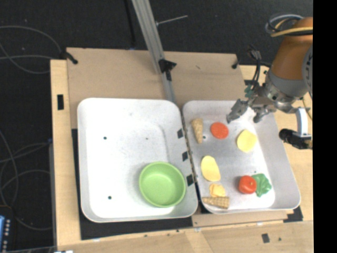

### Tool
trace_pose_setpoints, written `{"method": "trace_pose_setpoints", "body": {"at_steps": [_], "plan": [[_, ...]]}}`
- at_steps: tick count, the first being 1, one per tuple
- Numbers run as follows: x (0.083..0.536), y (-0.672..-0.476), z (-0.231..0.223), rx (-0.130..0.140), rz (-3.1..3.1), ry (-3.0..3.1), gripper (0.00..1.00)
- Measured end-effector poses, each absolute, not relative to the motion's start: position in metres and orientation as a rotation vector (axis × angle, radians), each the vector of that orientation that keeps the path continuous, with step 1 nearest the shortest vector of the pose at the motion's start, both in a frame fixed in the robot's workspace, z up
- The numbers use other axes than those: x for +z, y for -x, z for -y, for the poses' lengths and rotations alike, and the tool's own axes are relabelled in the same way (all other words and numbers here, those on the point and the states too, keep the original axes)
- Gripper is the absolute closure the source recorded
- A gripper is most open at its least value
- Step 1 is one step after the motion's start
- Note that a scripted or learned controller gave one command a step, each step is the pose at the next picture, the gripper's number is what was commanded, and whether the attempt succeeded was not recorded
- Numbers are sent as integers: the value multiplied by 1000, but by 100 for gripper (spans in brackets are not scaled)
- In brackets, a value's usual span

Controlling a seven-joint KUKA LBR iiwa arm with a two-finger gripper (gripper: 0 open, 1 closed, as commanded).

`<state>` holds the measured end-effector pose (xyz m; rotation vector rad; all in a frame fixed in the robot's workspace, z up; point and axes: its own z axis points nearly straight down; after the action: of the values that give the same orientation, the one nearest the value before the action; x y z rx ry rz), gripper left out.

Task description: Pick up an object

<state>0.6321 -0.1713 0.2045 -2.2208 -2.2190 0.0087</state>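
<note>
My gripper (247, 112) hangs over the far end of the right bin (279, 157), fingers spread apart, nothing between them.

Largest first: the green bowl (162, 184) sits in the left bin (105, 125), well apart from me; probably stiff, light plastic, best taken by the rim. In the right bin, the yellow round piece (246, 140) lies just below my fingers and the red round piece (219, 130) just beside it, toward the left bin. Both look like small, smooth toy food, likely light and slippery; I would pinch across the middle.
</note>
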Motion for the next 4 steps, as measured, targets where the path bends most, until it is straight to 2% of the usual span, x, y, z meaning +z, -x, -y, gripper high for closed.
{"method": "trace_pose_setpoints", "body": {"at_steps": [2,3,4], "plan": [[109,-626,180,9,2219,2223,0],[124,-628,180,0,2220,2228,100],[172,-638,179,-8,2228,2222,100]]}}
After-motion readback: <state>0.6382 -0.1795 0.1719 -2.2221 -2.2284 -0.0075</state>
